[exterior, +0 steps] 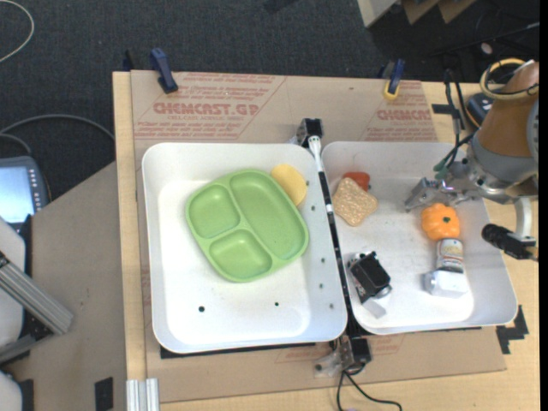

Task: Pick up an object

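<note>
The end effector (438,190) hovers low in the right shallow white bin (402,311), just above the small orange pumpkin-shaped toy (440,222); whether it is spread or pressed together cannot be told. Below the pumpkin lies a small white bottle (449,268). A green divided plastic plate (247,224) sits in the left white bin (171,255).

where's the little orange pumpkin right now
The small orange pumpkin sits in the right bin, toward its right side, just above the small bottle and right of the bread slice.
</note>
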Tool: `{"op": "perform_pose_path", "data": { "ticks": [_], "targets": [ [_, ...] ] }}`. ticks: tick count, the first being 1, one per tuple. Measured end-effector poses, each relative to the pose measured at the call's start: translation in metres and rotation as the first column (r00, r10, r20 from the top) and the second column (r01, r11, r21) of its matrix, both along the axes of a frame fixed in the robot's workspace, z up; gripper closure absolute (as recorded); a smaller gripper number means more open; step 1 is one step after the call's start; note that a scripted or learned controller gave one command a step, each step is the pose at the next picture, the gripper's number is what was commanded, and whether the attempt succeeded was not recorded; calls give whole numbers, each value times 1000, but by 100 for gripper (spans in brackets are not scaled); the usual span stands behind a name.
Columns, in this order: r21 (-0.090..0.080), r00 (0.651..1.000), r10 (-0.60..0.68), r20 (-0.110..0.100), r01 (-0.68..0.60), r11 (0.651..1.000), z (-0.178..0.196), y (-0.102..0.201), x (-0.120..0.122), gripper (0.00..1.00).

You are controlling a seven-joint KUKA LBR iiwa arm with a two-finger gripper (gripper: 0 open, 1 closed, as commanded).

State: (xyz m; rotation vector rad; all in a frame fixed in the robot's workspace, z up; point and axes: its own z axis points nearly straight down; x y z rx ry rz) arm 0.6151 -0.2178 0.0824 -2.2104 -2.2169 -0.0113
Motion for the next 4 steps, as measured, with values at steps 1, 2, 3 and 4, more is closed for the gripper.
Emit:
{"op": "perform_pose_path", "data": {
  "ticks": [1,2,3,4],
  "targets": [
    [-10,1000,1,4,-1,1000,13,-3,1,100],
    [-14,1000,2,9,-2,1000,3,43,54,100],
    [-10,1000,3,0,-3,1000,3,115,49,100],
    [-11,1000,4,12,-4,1000,122,231,53,100]
  ]
}}
